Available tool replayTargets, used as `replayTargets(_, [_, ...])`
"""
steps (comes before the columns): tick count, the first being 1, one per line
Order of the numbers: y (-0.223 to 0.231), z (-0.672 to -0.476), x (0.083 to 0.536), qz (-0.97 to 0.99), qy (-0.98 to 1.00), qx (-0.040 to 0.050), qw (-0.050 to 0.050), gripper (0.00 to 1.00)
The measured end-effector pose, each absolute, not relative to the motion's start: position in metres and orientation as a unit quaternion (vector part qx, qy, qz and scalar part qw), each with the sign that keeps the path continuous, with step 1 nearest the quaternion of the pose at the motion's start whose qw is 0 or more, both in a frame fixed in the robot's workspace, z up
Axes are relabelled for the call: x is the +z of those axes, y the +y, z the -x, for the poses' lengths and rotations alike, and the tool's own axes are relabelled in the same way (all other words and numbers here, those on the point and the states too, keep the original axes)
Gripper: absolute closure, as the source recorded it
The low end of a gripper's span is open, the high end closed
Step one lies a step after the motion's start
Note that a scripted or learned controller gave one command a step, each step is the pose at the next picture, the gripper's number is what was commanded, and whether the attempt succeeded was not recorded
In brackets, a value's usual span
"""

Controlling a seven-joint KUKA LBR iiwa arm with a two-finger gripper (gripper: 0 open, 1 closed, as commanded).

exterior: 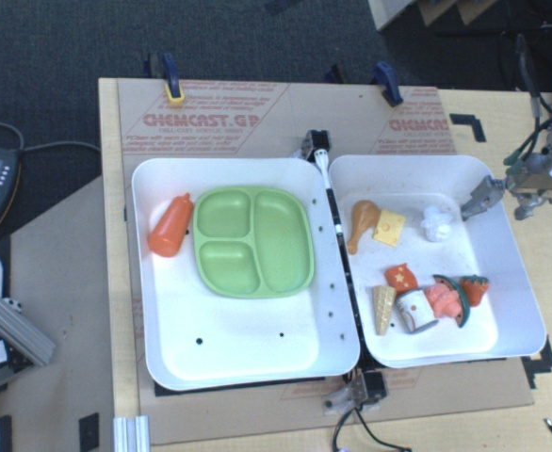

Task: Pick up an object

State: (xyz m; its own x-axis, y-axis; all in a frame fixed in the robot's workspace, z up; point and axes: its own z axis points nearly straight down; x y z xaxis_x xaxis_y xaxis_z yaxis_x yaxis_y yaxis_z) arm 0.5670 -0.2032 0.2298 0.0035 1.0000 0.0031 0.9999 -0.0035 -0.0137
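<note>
Two shallow white bins [163,328] are seen on a brown board surface [257,111].
At 3 o'clock the hand [502,199] is held over the right bin, fingers apart, nothing gripped; a white crumpled plastic lump [436,222] lies just beside it.

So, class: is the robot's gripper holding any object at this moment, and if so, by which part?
Nothing is held. The gripper hangs at the right bin's far right edge, with no object between its fingers.
</note>
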Motion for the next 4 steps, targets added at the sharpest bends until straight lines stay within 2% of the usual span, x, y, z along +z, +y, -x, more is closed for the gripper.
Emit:
replayTargets(1, [-0.203,-0.57,0.238,0.707,-0.707,-0.0001,0.0,0.0])
replayTargets(2, [-0.199,-0.576,0.177,0.707,-0.708,0.0015,0.003,0.0])
replayTargets(3, [-0.202,-0.578,0.115,0.707,-0.707,0.0012,0.003,0.0])
replayTargets(4, [-0.201,-0.578,0.082,0.707,-0.707,0.0012,0.003,0.0])
